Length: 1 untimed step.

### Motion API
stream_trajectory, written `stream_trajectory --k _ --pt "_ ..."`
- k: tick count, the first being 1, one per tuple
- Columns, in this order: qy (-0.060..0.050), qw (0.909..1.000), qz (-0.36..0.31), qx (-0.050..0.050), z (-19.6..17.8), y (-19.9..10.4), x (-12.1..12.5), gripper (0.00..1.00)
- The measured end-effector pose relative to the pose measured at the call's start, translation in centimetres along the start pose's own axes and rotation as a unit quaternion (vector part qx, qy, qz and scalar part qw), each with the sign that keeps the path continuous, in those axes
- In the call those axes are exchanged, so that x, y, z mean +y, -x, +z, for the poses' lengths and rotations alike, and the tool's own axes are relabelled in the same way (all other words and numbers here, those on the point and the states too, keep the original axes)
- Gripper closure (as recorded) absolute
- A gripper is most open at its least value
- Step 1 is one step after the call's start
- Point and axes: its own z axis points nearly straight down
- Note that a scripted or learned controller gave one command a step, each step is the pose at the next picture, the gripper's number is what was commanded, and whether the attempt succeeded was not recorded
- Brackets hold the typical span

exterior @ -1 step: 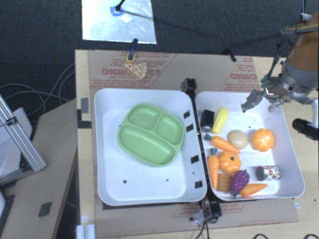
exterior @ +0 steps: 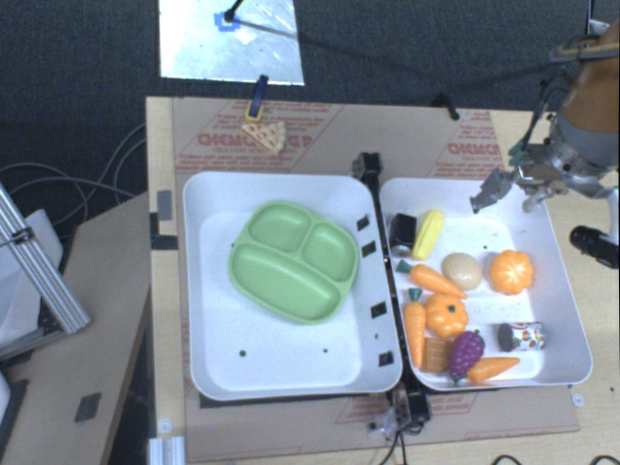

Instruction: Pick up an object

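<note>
Because the gripper (exterior: pixel 511 188) hangs open and empty over the right bin (exterior: pixel 572 289), well apart from its crowded toys, a descent may close on nothing

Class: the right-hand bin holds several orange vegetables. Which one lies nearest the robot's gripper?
The round orange pumpkin at the bin's right side. It sits closest below the gripper; the smaller pumpkin and the carrots lie farther left and lower.
</note>
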Motion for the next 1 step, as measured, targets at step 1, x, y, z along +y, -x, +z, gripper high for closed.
stream_trajectory --k 1 --pt "-0.002 1.0 0.001 0.001 5.36 -0.75 -0.75 0.0"
